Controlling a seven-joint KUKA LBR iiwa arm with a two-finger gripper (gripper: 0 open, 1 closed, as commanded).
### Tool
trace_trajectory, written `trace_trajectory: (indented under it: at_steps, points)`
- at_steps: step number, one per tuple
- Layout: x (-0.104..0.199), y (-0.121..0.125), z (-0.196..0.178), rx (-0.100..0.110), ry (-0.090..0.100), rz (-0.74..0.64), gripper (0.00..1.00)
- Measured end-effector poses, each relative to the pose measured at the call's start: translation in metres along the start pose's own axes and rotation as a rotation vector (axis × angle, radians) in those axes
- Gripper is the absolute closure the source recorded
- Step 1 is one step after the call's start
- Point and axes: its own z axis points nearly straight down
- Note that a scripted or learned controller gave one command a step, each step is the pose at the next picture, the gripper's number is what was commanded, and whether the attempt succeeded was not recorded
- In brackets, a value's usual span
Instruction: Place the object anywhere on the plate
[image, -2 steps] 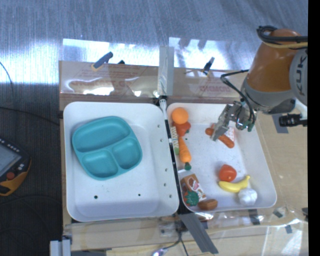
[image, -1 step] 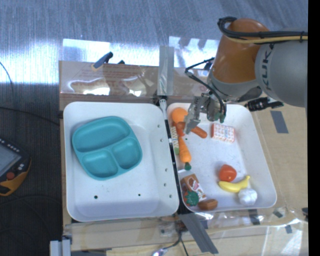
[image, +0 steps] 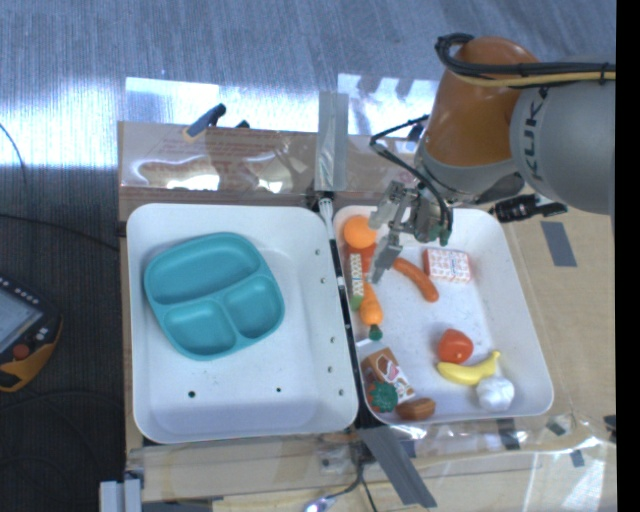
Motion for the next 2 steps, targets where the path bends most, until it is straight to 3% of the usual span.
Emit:
trace_trajectory:
  at_steps: [1, 2]
  points:
    - [-0.032, -0.016, 0.027, 0.0, -0.001, -0.35, 0.0]
    - [-0.049, -0.041, 0.026, -0.001, -0.002, -0.611, 0.0]
